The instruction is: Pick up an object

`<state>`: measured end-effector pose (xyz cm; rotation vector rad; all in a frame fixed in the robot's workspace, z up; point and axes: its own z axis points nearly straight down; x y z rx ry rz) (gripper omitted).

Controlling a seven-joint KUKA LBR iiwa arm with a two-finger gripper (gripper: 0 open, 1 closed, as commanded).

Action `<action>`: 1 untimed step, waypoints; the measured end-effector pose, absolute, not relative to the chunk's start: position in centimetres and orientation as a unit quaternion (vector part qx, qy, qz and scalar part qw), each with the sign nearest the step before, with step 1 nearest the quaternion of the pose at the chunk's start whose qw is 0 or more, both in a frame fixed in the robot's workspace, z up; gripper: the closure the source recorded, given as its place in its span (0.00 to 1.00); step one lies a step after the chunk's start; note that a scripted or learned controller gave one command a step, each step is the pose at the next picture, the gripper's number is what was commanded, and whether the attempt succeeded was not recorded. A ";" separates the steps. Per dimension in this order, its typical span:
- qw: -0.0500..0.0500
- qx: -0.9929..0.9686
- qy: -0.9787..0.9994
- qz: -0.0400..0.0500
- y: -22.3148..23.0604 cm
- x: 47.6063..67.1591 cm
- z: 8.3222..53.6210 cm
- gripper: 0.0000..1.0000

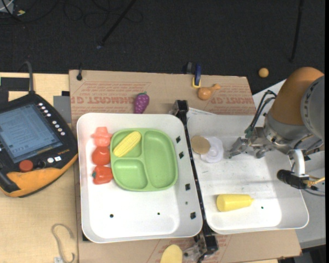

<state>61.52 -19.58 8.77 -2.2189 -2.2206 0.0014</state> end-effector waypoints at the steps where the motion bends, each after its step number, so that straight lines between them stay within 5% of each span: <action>1: 0.001 -0.708 -0.707 0.000 -19.7 61.5 9.8 1.00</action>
